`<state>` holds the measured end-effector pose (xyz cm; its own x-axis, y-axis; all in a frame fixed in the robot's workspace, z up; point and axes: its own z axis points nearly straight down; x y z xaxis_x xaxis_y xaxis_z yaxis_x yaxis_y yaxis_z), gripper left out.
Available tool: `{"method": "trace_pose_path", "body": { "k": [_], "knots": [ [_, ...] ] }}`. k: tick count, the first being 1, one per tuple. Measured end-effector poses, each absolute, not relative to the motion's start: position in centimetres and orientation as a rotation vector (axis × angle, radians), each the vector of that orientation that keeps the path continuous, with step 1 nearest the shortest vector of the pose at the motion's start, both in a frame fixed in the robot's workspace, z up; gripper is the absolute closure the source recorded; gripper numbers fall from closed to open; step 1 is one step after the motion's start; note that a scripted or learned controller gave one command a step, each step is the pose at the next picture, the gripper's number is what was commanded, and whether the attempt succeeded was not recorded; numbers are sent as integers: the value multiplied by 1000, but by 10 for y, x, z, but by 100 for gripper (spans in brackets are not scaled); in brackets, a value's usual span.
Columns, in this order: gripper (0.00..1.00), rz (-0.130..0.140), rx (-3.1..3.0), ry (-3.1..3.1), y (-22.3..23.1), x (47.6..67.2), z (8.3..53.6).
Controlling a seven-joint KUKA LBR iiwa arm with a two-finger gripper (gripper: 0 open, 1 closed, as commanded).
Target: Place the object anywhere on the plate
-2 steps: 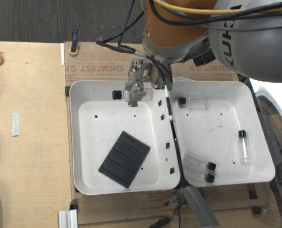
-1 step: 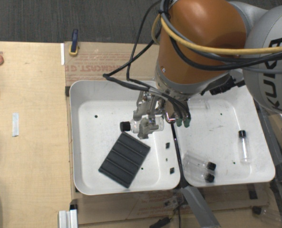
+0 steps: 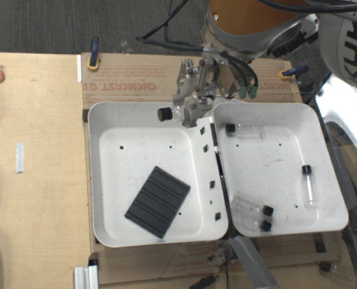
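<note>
— Nearest us, what's lying there?

— Black ribbed plate (image 3: 158, 201), flat and askew at the front of the left bin (image 3: 106, 161). Nothing lies on it. Just beyond, in the right bin's (image 3: 280, 155) front corner, are two clear vials (image 3: 253, 211) with black caps, close together.

— Other vials?

— One (image 3: 309, 185) lies by that bin's right wall, and another (image 3: 245, 129) near its back left corner. All are well apart from the plate.

— And the pincer?

— The pincer (image 3: 193, 108) hangs over the back rim, where the two bins meet. I cannot tell whether it is apart or together, as cables and metal clutter it. Nothing shows clamped in it. A small black knob (image 3: 164, 114) sits just to its left, inside the left bin's back edge.

— The arm?

— The arm (image 3: 250, 17) comes in from the upper right, with its orange band above the wrist, pointing steeply down at the worktop.
</note>
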<state>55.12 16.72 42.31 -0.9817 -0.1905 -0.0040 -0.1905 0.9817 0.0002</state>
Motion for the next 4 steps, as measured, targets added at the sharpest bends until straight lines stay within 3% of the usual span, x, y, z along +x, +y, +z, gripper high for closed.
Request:
{"method": "trace_pose_path", "body": {
  "k": [1, 2, 3, 4],
  "knots": [
    [100, 2, -789, 3041, 229, 548, 165],
    [100, 2, -854, 3019, 228, 603, 262],
    [100, 3, -1207, 2895, 228, 660, 301],
    [100, 3, -1491, 2759, 224, 660, 374]
  ]
}}
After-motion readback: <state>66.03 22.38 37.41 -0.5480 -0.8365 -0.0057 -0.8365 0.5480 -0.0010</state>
